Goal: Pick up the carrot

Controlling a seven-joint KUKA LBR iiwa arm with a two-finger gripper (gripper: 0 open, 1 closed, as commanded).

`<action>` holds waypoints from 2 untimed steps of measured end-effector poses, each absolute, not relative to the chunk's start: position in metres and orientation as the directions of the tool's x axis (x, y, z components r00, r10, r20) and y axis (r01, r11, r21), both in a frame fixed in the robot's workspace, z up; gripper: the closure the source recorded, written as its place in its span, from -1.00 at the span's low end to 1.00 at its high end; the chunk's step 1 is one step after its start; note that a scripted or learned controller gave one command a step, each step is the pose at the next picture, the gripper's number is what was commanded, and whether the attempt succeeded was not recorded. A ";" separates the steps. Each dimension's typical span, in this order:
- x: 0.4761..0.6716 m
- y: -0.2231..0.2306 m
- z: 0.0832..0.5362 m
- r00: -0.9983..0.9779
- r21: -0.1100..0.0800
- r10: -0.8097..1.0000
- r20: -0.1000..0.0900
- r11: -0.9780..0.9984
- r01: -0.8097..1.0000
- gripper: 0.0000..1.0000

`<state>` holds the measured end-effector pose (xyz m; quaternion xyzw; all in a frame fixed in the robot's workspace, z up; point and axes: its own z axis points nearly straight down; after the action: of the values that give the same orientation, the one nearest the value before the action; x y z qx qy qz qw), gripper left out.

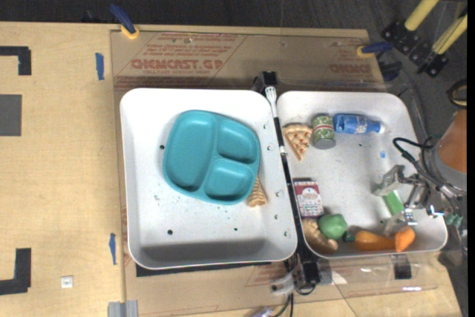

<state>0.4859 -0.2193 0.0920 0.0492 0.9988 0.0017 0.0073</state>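
Observation:
The carrot (377,240) is orange and long, and lies along the front wall of the right bin (349,167), near its front right corner. My gripper (399,198) hangs low at the right side of that bin, just above and behind the carrot's right end. A small green piece (392,202) shows at the gripper. Nothing is visibly held.
A green fruit (333,225) and a tan bread piece (315,234) lie left of the carrot. A red packet (306,197), a waffle slice (298,139), a can (323,131) and a blue bottle (357,124) fill the rest. The left bin (148,211) holds a teal divided plate (211,157) and a cone (257,194).

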 end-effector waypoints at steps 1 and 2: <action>0.486 -0.219 0.092 -0.995 0.004 0.098 -0.014 0.995 0.098 -1.00; 0.486 -0.219 0.092 -0.995 0.004 0.098 -0.014 0.995 0.098 -1.00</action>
<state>0.4859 -0.2194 0.0920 0.0492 0.9988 0.0016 0.0073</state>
